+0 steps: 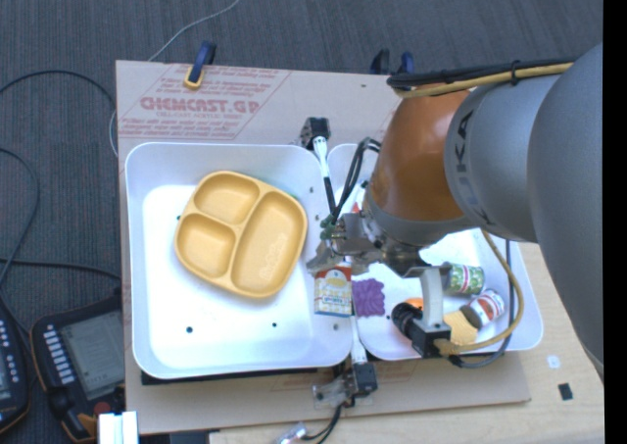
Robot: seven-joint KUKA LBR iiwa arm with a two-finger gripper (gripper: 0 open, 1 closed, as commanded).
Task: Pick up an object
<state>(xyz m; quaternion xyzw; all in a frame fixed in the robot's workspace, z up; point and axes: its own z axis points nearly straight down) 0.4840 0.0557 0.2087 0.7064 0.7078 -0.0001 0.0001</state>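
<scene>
My gripper (336, 261) hangs over the inner edge of the right bin (524, 334), under the orange wrist. A small white and orange carton (333, 293) sits between its fingers, upright and overlapping the rim between the two bins, so the gripper is shut on it. A purple object (369, 297) lies in the right bin just beside the carton. In the left bin (157, 334) rests a yellow divided plate (241, 232).
A green-labelled can (464, 280), a red and white can (487, 307), a yellow item (460, 330) and a small orange piece (415, 304) lie in the right bin's near right corner. The arm covers most of that bin. Cables run along the divider.
</scene>
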